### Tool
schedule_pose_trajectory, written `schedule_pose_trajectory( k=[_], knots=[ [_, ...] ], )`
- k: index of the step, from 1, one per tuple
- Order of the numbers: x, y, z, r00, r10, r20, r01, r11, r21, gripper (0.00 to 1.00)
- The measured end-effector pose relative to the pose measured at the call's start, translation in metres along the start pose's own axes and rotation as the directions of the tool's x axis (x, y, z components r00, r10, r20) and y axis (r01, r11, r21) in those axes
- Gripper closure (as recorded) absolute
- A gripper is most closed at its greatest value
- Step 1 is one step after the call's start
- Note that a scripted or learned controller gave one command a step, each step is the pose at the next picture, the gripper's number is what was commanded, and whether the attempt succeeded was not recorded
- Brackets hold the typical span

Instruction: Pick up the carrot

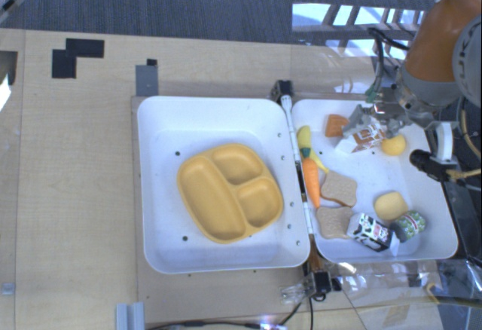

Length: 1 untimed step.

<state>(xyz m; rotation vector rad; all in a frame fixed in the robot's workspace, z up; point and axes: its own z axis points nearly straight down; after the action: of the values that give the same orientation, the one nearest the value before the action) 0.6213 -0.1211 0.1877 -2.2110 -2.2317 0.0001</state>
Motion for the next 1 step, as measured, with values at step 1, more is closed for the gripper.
schedule_pose_trajectory(
  k=[1],
  knots=[
    [0.0315,-0.0763,0.0245,0.958,0.286,-0.002,-0.286,0.958,0.006,0.0]
  ],
)
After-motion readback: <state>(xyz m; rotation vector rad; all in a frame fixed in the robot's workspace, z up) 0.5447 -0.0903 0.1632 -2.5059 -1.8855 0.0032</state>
